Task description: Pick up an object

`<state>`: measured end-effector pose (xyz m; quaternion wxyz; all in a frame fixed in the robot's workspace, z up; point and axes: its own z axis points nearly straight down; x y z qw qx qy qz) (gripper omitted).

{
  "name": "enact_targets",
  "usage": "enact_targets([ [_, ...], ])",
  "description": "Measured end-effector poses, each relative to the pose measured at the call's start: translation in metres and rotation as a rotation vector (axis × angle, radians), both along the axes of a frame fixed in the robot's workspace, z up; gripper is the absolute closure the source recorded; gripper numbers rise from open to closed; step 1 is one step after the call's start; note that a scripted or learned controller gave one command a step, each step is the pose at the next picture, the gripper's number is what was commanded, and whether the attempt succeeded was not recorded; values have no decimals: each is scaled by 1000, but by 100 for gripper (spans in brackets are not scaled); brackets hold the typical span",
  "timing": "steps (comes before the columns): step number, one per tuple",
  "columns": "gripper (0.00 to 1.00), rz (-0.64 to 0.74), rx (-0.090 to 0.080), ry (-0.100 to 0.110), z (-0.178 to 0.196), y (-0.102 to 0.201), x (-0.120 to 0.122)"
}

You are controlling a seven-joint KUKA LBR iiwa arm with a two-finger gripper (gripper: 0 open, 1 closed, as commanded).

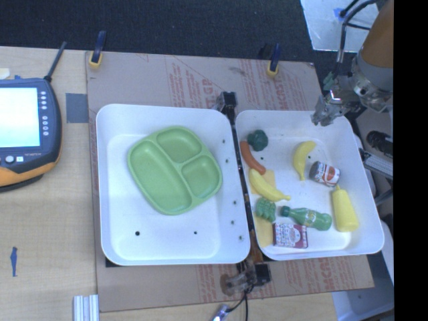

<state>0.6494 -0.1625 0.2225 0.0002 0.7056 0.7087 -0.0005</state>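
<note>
Carton (pixel 290 235) at right bin's near edge; gripper (pixel 324 117) over far corner, well apart, opening indiscernible

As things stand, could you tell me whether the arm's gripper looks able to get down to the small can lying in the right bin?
Probably yes. The gripper hangs over the right bin's far corner, and the small can lies on its side with nothing on top. A banana touching it on one side might crowd the approach.
</note>
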Motion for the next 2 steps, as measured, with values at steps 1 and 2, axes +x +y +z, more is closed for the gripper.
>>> enact_targets([
  [1, 0, 2, 1, 4, -73, -1, 7],
  [2, 0, -2, 1, 1, -46, -50, 7],
])
